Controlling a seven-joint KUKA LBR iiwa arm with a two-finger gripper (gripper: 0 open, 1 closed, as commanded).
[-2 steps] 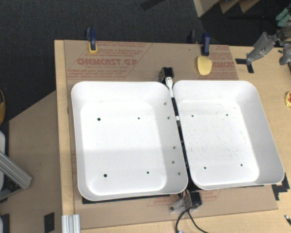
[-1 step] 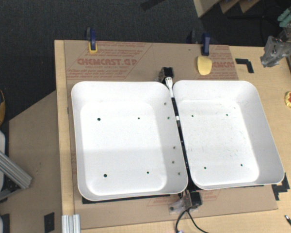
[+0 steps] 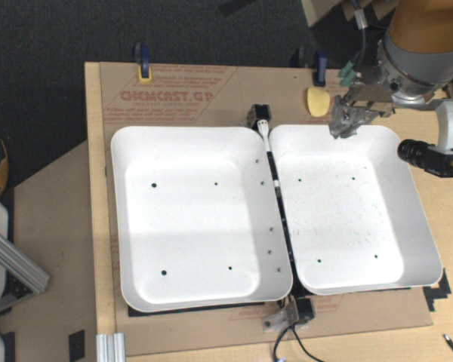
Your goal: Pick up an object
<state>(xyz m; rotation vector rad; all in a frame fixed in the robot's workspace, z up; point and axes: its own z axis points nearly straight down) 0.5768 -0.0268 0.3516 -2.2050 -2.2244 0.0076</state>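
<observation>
A small pale yellow object [image 3: 317, 101] lies on the brown board behind the right bin [image 3: 408, 202], just outside its far rim. My gripper [image 3: 343, 127] hangs at the far edge of the right bin, a little to the right of the yellow object and apart from it. I see nothing held in it. The arm's orange band and grey wrist rise above it at the top right.
The left bin [image 3: 136, 202] and the right bin sit side by side, joined by a black strip [image 3: 275, 194]. Blue and yellow clamps [image 3: 143, 60] hold the board's far edge. A black fitting [image 3: 423, 155] juts over the right bin's right rim.
</observation>
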